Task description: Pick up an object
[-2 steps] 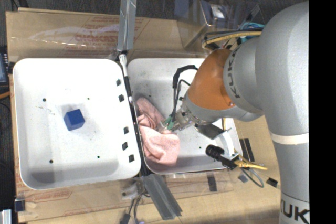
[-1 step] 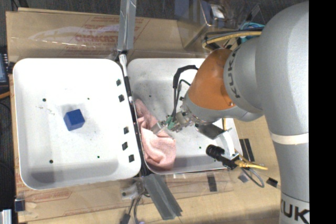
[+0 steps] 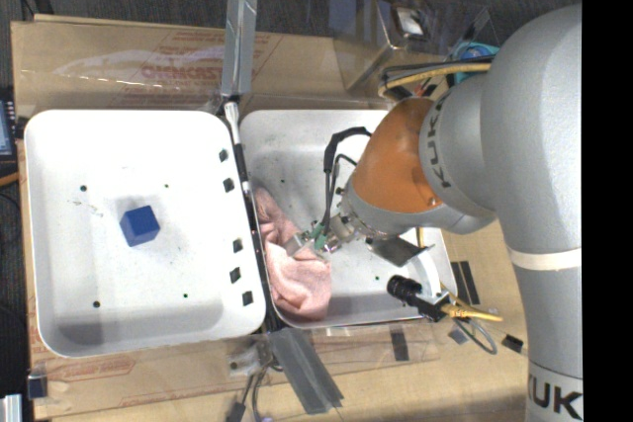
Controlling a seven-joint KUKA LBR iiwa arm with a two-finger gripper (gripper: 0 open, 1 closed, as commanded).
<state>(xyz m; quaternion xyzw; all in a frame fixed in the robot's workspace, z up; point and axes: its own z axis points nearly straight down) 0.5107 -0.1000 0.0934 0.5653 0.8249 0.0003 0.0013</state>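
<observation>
The grey arm (image 3: 524,143) comes in from the right and bends down over the right bin (image 3: 297,128), its orange band (image 3: 396,168) tilted toward the bin's middle. Below the band the wrist narrows to the gripper (image 3: 321,240), which sits low in the bin's left half, just at the edge of a crumpled pink cloth (image 3: 295,267). The cloth lies bunched against the bin's left wall, running toward the near left corner. From this angle I cannot tell whether the fingers are spread or pressed together, nor whether they have any of the cloth between them. A black cable (image 3: 336,153) loops off the wrist. In the left bin (image 3: 59,212) a small blue cube (image 3: 140,224) sits alone, left of centre, well apart from the arm.
</observation>
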